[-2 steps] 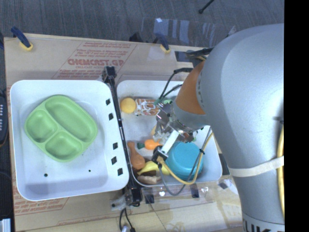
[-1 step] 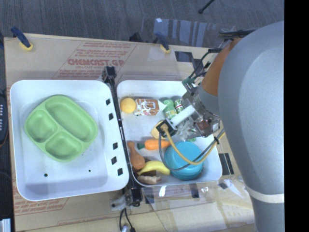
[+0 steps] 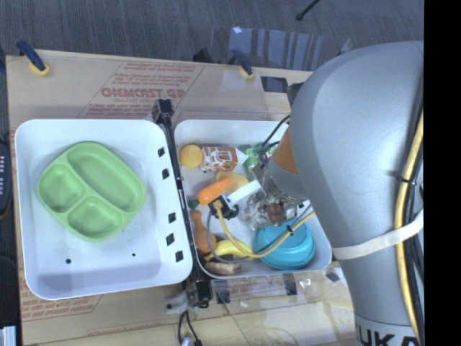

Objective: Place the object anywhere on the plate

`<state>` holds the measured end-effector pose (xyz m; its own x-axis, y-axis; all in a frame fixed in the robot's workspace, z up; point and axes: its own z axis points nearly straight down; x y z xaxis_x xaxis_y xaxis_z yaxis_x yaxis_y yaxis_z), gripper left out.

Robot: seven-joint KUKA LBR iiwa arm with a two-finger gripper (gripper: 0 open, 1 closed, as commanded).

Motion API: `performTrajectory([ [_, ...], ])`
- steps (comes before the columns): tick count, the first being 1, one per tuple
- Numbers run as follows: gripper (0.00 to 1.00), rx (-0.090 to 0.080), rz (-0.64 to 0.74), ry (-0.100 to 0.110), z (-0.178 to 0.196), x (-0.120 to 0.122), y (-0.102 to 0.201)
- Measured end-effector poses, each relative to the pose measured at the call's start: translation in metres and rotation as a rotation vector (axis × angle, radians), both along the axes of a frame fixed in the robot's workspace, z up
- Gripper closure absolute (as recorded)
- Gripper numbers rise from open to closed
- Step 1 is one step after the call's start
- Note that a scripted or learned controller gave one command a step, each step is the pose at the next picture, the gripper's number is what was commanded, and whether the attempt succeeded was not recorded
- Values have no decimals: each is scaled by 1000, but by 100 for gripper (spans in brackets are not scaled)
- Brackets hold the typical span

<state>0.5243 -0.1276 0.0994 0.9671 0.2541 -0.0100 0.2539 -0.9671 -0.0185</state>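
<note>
We see the smooth grey arm (image 3: 360, 157) bulking over the right bin (image 3: 216, 130), reaching down so its gripper (image 3: 270, 206) sits among the clutter; whether it grips anything we cannot tell. Left of that bin, the left bin (image 3: 29, 193) holds the glossy green plate (image 3: 90, 190), 3 hollows, waiting. Right bin: a teal bowl (image 3: 292, 249), an orange carrot (image 3: 216, 189), a yellow ball (image 3: 190, 156).
</note>
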Motion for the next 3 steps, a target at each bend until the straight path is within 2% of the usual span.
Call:
performTrajectory([
  [1, 0, 0, 1, -4, 3, 1, 0],
  [3, 0, 0, 1, -4, 3, 1, 0],
])
